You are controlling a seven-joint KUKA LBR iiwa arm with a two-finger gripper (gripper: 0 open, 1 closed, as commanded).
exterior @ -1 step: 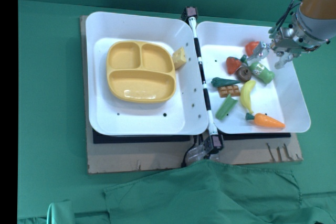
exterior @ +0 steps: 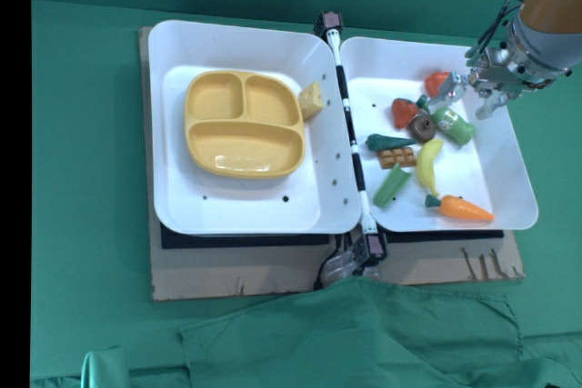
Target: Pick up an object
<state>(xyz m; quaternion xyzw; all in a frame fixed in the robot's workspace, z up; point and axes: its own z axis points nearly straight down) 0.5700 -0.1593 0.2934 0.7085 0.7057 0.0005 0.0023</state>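
Note:
The right bin (exterior: 506, 161) holds several toy foods. Among them are a red piece (exterior: 437, 82), a strawberry (exterior: 404, 112), a brown ring (exterior: 422, 126), a green can (exterior: 455, 126), a dark green cucumber (exterior: 388, 142), a chocolate block (exterior: 397, 158), a banana (exterior: 427, 164), a green pod (exterior: 392, 184) and a carrot (exterior: 465, 210). My gripper (exterior: 471, 97) hangs over the bin's far right part, just above the green can and beside the red piece. It is open, and nothing sits between its fingers.
The left bin (exterior: 173, 195) holds a yellow divided plate (exterior: 244, 124) and a pale yellow cheese wedge (exterior: 310, 101) against its right wall. A ridge with clips (exterior: 350, 136) separates the bins. Green cloth (exterior: 364, 336) lies in front.

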